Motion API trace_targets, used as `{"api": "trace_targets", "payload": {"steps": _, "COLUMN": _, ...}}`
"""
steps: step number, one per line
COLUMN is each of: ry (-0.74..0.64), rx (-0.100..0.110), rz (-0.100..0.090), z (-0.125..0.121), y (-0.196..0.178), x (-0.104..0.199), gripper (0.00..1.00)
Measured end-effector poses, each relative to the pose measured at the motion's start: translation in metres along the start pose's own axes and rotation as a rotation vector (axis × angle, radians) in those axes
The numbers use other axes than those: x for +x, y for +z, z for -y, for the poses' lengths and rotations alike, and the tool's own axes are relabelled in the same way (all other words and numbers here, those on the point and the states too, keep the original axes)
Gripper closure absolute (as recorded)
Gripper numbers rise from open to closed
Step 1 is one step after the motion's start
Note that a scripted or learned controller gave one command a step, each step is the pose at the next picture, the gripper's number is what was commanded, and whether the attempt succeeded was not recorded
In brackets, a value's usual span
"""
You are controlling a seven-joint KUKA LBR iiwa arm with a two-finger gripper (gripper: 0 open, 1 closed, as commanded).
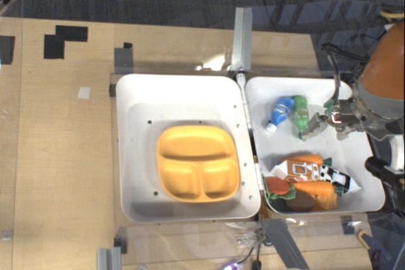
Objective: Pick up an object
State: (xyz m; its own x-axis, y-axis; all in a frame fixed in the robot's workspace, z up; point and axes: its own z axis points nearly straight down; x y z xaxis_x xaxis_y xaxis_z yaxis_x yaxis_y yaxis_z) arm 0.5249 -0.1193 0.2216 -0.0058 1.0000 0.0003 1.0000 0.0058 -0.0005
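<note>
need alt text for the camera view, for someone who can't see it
A grey arm's gripper hovers beside a green bottle and blue bottle in the right bin. The left bin holds a yellow divided tray.

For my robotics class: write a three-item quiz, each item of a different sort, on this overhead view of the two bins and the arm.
1. True or false: the yellow tray lies in the right bin.
2. What lies nearest the gripper? A) green bottle B) yellow tray C) carrot toy
3. Fill in: the blue bottle lies beside the ____ bottle.

Key: 1 false, it lies in the left bin; 2 A; 3 green.
</note>
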Motion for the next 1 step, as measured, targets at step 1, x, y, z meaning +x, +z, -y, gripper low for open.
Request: {"api": "trace_targets", "payload": {"steps": 1, "ry": -0.061, "rx": -0.004, "rz": 0.001, "z": -0.007, "y": -0.0055, "x": -0.0213, "gripper": 0.0}}
